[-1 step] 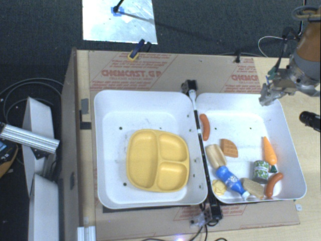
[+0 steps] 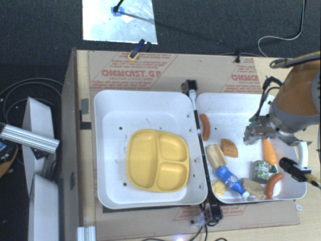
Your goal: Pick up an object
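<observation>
Nearest, at six o'clock in the right bin [image 2: 235, 104], toy foods lie in a jumble: a blue bottle [image 2: 229, 178], a sausage [image 2: 274, 184] and a small green can [image 2: 261, 170]. I think they were just dumped there for grabbing. The carrot [image 2: 270, 151] lies at three o'clock. The pincer [image 2: 259, 133] hangs just beside it; I cannot tell how it is set. At nine o'clock, a yellow tray [image 2: 157, 160] sits in the left bin [image 2: 145, 102].
</observation>
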Controlling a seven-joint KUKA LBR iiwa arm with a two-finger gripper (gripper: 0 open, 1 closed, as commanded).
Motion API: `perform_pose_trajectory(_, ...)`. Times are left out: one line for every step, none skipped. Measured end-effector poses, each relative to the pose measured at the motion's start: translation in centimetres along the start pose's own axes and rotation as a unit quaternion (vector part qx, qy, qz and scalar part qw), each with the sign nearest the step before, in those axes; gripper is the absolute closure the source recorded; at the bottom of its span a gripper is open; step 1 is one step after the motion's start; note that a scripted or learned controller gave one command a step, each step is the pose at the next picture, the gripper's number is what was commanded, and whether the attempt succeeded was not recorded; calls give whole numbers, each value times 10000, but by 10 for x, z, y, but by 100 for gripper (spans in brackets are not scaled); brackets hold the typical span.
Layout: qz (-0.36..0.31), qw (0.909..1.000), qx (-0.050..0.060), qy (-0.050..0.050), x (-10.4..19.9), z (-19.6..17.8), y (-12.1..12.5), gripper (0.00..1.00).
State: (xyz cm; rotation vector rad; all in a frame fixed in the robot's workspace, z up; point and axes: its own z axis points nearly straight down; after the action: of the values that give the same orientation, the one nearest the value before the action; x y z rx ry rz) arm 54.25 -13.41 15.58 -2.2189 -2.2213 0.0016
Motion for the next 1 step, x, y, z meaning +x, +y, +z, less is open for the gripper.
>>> perform_pose_trajectory(-14,10000,-10,0,36,68,81,0)
